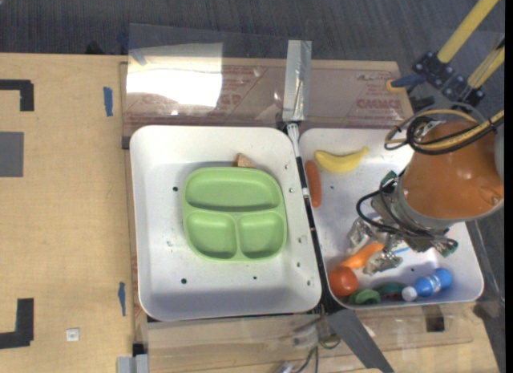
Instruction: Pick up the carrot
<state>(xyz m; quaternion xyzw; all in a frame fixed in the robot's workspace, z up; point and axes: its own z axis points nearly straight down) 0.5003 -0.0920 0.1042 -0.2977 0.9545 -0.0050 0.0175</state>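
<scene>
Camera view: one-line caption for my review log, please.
Arm's end effector low in the right bin, over an orange carrot-like piece, near a banana; green divided plate in the left bin.

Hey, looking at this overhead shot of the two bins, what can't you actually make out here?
- Claw, camera view: metal parts blur together over the carrot; any grip is unclear.
- Carrot: partly covered by the claw, full length hidden.
- Small brown item behind the green divided plate: mostly hidden by the plate's rim, unidentifiable.
- Green item near the right bin's front wall: too small to identify.
</scene>
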